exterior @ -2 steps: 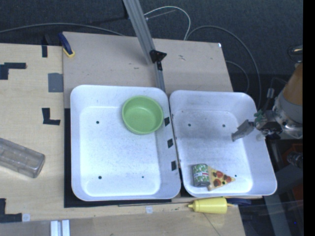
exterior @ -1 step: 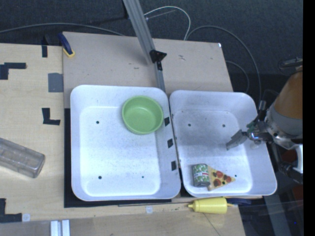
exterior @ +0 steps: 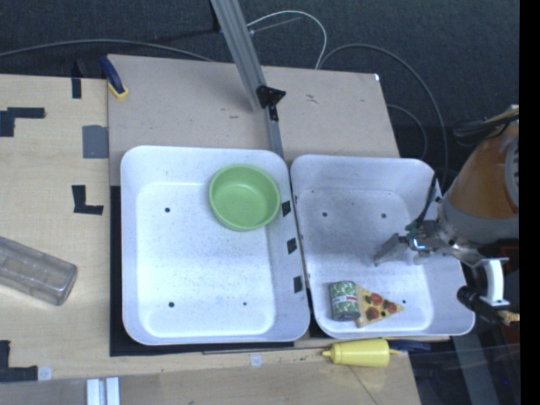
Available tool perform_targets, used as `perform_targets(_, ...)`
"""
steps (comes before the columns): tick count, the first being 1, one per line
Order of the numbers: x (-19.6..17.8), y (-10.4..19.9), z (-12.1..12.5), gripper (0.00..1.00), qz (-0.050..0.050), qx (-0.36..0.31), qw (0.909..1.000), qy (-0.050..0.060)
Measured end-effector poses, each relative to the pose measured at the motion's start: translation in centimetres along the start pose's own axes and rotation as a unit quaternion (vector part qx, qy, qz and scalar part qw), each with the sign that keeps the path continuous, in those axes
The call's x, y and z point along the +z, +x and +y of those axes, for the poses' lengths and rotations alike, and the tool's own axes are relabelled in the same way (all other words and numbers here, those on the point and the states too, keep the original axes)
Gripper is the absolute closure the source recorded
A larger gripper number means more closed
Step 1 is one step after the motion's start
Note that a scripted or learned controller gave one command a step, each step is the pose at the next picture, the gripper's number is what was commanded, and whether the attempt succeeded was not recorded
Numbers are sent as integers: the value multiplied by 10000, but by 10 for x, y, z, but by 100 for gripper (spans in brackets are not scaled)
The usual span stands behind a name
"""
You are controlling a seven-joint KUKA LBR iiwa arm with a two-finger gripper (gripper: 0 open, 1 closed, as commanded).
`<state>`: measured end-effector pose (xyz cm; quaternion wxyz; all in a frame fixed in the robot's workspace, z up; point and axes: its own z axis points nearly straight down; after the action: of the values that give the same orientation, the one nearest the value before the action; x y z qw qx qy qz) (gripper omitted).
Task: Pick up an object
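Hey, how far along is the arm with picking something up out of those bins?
Nothing looks picked up yet. The claw is low in the right bin, with no object between its fingers. The small can and the pizza slice toy lie beside each other near that bin's front edge, and the green bowl sits in the left bin. Left to do: close on one object and lift it.

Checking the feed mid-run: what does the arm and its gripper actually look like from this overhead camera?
The arm is rounded and bulky, with an orange band above a grey wrist section. From the wrist juts a small metallic gripper with slim silvery-grey fingers. A white part with a dark ring sits lower on the arm, near the bin edge. No markings are readable.
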<state>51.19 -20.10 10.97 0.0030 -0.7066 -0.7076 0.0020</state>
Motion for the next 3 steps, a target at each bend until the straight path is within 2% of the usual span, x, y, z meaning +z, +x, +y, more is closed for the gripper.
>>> perform_targets(1, -13, 0, 1, 100, -2, -6, 10000, -21)
perform_targets(2, -56, 3, 4, 100, -12, -3, 10000, -47)
perform_targets(3, -105, 2, -5, 100, -16, 1, 10000, -52)
